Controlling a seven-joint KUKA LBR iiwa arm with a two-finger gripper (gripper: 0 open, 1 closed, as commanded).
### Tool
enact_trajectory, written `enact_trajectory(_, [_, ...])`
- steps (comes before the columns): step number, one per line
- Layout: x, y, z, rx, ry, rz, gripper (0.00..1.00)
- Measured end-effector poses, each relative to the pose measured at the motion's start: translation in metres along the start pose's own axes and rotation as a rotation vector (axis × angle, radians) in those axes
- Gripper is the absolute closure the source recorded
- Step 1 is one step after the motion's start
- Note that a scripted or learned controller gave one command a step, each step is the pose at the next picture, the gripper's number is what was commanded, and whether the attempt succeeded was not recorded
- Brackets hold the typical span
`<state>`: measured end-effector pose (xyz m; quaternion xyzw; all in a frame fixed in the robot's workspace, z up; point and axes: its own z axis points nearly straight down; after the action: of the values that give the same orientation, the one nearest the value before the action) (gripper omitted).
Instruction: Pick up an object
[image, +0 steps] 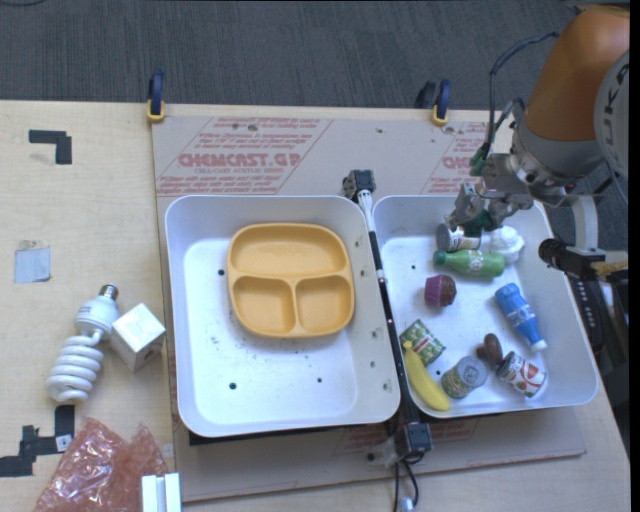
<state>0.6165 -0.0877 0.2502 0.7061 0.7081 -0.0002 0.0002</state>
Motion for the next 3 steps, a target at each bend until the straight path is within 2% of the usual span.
enact_trajectory(1, [0.033, -0.026, -0.023, 0.000, -0.001, 0.000, 1.00])
enact_trajectory(2, [0.076, -0.043, 0.028, 0.000, 0.000, 0.001, 1.00])
enact_trajectory(3, [0.089, -0.012, -0.008, 0.000, -0.001, 0.001, 1.00])
